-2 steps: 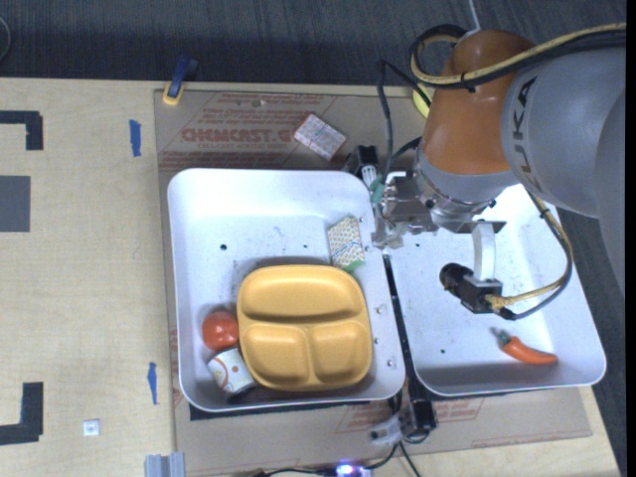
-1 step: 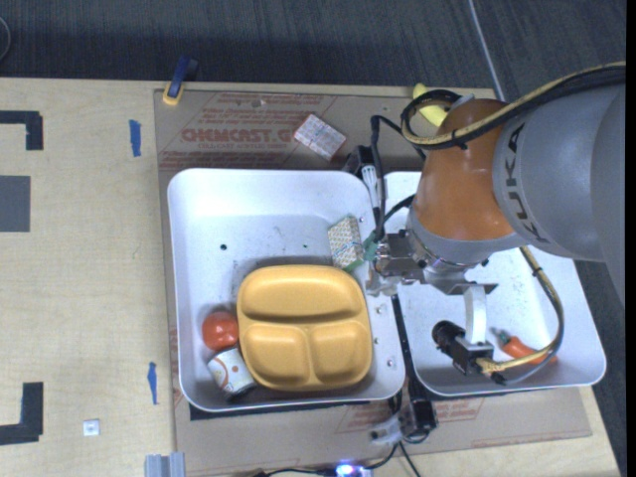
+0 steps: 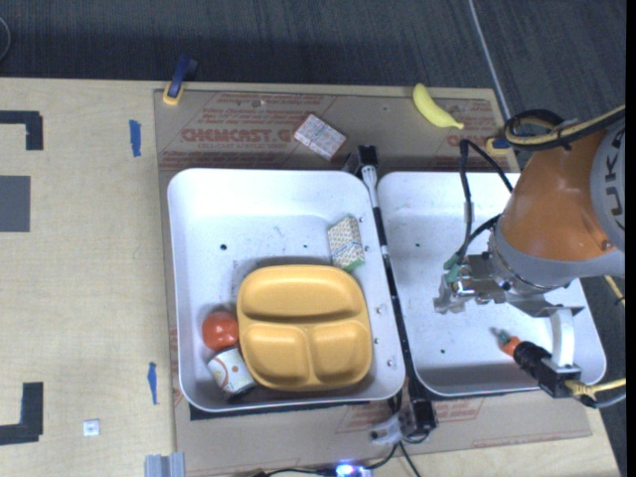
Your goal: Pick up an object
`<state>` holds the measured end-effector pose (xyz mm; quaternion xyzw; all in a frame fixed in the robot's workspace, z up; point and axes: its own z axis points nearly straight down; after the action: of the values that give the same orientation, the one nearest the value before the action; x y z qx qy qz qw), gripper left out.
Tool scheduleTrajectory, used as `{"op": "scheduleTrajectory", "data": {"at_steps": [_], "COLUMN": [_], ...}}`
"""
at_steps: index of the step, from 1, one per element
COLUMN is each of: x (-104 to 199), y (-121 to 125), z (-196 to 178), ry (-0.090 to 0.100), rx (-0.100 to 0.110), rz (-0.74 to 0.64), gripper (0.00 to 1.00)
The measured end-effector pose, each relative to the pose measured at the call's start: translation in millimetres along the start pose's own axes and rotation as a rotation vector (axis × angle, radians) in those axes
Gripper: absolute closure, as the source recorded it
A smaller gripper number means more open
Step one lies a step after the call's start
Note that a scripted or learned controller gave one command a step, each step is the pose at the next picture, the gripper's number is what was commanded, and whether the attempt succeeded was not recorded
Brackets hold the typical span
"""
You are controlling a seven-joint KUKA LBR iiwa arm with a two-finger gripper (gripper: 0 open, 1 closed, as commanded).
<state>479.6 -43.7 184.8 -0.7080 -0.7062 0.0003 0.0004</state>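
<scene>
Claw (image 3: 452,296), grip state unclear, hovers over bare right white bin (image 3: 427,217); left white bin (image 3: 199,207) crowds four items: one yellow sectioned plastic tray (image 3: 303,324)

The left bin (image 3: 189,266) holds a yellow sectioned tray (image 3: 303,324), with a red ball (image 3: 219,328) and a small white-and-orange ball (image 3: 231,371) just beside its left edge and a patterned packet (image 3: 345,240) near its upper right. The arm (image 3: 561,212) hangs over the right bin (image 3: 427,217), its pincer (image 3: 459,291) low above the white floor. On the desk (image 3: 79,266) behind the bins lie a banana (image 3: 435,107) and a small patterned box (image 3: 319,134).
</scene>
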Motion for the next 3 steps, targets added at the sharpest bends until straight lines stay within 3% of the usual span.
{"op": "scheduleTrajectory", "data": {"at_steps": [1, 2, 3], "x": [0.6, -68.0, -61.4], "y": [0.1, 16.0, 25.1], "z": [0.1, 95.2, 99.0], "ry": [0.001, 0.0, 0.0], "rx": [-0.001, -0.001, -0.003], "rz": [-0.001, -0.001, -0.002], "gripper": [0.0, 0.0, 0.0]}}
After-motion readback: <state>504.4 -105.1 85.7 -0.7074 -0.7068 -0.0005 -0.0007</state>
